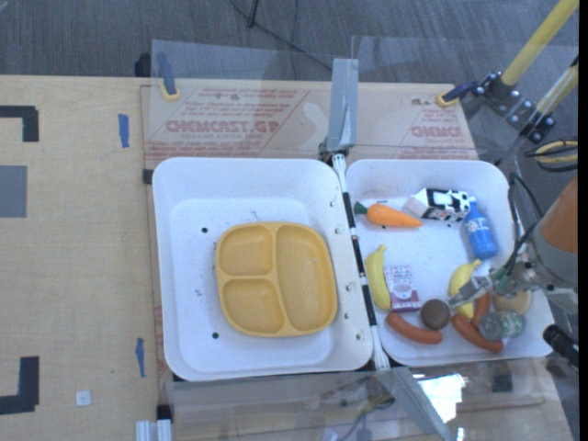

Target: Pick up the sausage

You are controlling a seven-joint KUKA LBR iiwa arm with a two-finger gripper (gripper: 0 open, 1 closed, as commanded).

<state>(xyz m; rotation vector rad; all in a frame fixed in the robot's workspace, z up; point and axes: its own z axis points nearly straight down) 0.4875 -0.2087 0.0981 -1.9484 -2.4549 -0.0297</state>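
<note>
I judged this the approach step: the gripper (485, 288) hung low in the right bin (496, 175), its finger spacing impossible to tell. The sausage (413, 329) lay just left of it, needing a short sideways correction.

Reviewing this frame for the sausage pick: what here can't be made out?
- Gripper, camera view: too small and cluttered to tell whether it grips anything.
- Second sausage: partly covered by the gripper and neighbouring items.
- Small packet: print too small to read.
- Arm: cut off by the right edge.
</note>
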